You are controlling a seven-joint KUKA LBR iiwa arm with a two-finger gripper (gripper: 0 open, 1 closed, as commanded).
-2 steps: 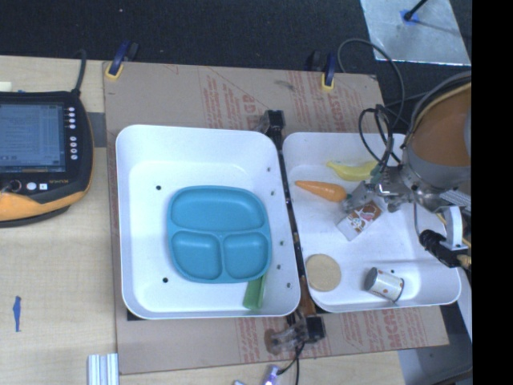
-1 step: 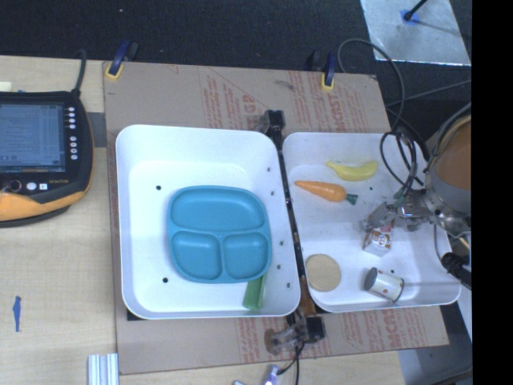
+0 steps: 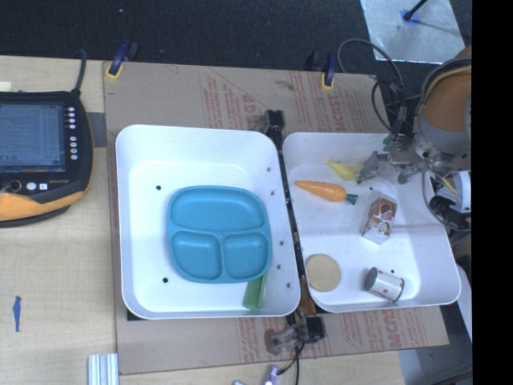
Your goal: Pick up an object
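The surface (image 3: 56, 295) carries a cardboard sheet (image 3: 232, 95) with two white bins side by side. The left bin (image 3: 136, 151) holds a blue divided plate (image 3: 218, 233) at its middle and a green piece (image 3: 255, 293) leaning at its near right edge. The right bin (image 3: 433, 287) holds the loose things: an orange carrot (image 3: 321, 190) near the shared wall, a yellow piece (image 3: 345, 169) just behind it, a small packet (image 3: 379, 217) at mid-bin, a tan disc (image 3: 324, 272) and a small can (image 3: 384, 284) toward the near rim.

The arm (image 3: 445, 107) reaches in over the right bin's far right corner. Its claw (image 3: 383, 167) hangs low beside the yellow piece, fingers spread apart, nothing between them. Bare floor lies between the packet and the disc, and along the right wall.

A tablet-like pendant (image 3: 36, 151) sits well left.
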